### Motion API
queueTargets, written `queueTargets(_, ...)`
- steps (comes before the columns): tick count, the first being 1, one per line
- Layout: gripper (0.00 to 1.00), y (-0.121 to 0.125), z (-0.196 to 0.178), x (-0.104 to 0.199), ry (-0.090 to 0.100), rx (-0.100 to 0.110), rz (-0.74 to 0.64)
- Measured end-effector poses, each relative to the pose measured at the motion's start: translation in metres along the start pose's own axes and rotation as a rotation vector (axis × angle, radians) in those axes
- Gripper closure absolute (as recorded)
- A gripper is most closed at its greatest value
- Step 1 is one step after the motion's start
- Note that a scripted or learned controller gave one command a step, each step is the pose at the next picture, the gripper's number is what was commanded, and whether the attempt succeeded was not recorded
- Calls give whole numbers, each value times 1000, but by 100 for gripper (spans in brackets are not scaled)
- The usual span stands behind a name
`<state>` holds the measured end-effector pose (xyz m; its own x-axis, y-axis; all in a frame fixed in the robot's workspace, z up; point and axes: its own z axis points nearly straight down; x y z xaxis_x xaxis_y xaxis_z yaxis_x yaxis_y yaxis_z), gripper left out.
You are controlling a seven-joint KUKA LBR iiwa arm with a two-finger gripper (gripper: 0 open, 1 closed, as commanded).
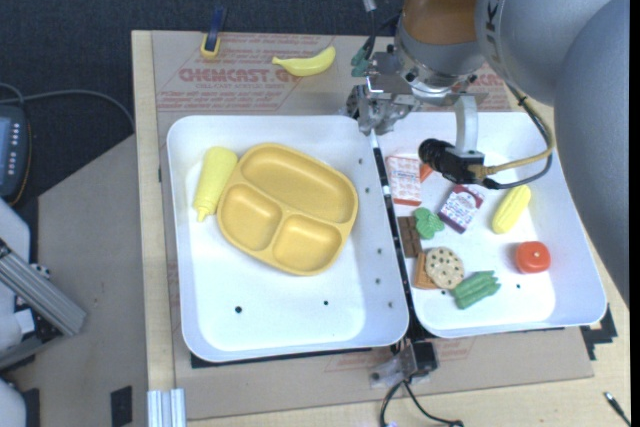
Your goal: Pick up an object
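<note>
The hand [385, 110] hangs at the upper middle of the frame, over the far end of the ridge where the left bin [190, 245] and the right bin [570, 215] meet; from this slanted view I cannot tell whether it is released or clenched, and nothing is visibly caught in it. No one object is named as the target, so the likely candidates are the small items in the right bin, centre right of the frame: a red-and-white packet [404, 179] closest to the hand, a purple box [460, 209], a corn cob [511, 208], a tomato [533, 257], a cookie [442, 266], a green pea pod [475, 288] and a broccoli floret [428, 221]. The left bin carries a yellow divided tray [288, 207] with a yellow bottle [211, 180] just beside it, and a banana [306, 63] lies on the desk [160, 55] beyond the bins. The chief risk, as I judge it, is the hand's position: coming straight down here it would strike the bin rims rather than any object. The packet lies flat and near the wall, so a grasp could slide off it or jam against the rim. The cluster around the cookie is crowded, and a descent there could nudge neighbours or catch two things at once.
</note>
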<state>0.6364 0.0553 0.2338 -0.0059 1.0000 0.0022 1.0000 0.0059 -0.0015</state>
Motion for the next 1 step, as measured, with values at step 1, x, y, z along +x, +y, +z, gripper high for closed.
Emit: queueTargets(1,100,3,20,-8,-3,2,7)
